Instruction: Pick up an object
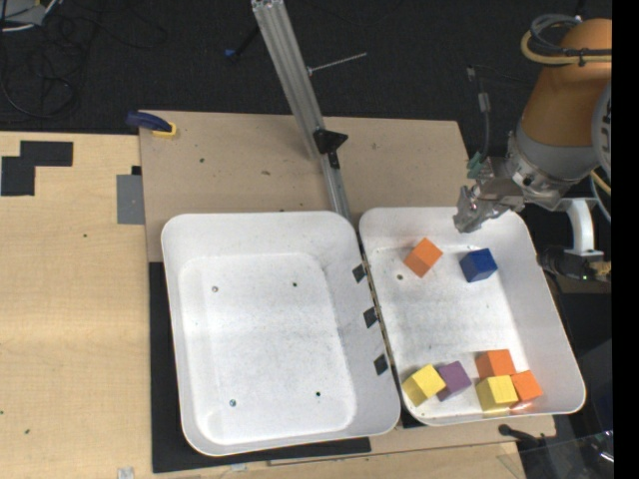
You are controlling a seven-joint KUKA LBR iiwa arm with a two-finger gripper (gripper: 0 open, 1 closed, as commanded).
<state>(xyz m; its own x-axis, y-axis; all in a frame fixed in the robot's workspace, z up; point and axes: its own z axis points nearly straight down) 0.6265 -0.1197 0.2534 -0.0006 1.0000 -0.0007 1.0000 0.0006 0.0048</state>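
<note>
**A:** Camera view, from above the bench: the grey KUKA arm (559, 118) reaches in from the right, its gripper (471, 215) poised over the far edge of the right bin (554, 327). What is it carrying?

**B:** Nothing that shows. No cube sits between the fingers. Whether the jaws stand open or closed I cannot tell; the tip reads as one dark grey mass at this angle.

**A:** And the candidates for picking?

**B:** All in the right bin. A blue cube (478, 264) lies nearest, just below the gripper, with an orange cube (423, 256) beside it to the left. Down at the near edge sits a cluster: a yellow cube (425, 382) touching a purple cube (454, 377), then a second yellow cube (496, 392) wedged against two more orange cubes (507, 371).

**A:** The left bin (190, 267)?

**B:** White floor, a few dark specks.

**A:** So how far along?

**B:** Early, by my reading. Every cube rests on the bin floor, so the grasp and the lift are both left to do. The blue cube looks the likeliest target, standing apart from its neighbours.
</note>
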